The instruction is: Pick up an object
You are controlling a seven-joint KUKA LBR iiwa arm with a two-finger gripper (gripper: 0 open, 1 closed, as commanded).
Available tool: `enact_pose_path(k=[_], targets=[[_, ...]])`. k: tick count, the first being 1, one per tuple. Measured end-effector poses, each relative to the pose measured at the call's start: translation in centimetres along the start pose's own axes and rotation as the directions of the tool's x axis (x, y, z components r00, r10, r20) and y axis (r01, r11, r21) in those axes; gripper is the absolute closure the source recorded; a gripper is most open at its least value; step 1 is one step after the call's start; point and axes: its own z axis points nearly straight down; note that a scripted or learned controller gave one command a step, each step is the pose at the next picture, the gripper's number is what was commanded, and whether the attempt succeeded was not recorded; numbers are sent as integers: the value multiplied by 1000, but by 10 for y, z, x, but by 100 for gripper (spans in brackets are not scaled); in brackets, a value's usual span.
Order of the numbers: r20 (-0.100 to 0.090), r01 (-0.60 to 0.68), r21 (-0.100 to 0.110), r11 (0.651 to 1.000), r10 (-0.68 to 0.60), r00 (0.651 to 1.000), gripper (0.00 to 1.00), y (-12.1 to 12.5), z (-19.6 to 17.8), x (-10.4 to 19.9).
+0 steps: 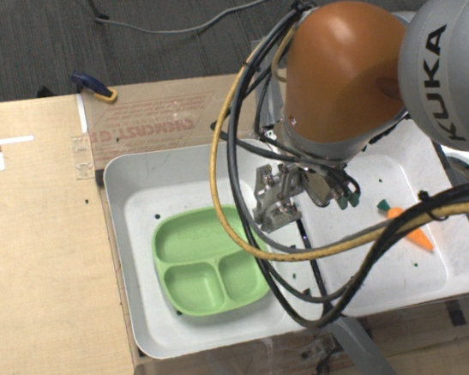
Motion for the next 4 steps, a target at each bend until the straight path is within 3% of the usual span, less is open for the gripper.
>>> enact_pose_path(k=[1, 2, 3, 4], targets=[[-2, 220, -2, 976, -220, 976, 100, 70, 90, -19], [-1, 359, -1, 933, -359, 933, 100, -1, 186, -4], [1, 75, -1, 997, -75, 997, 100, 6, 71, -60], [18, 232, -1, 973, -232, 972, 100, 105, 171, -61]])
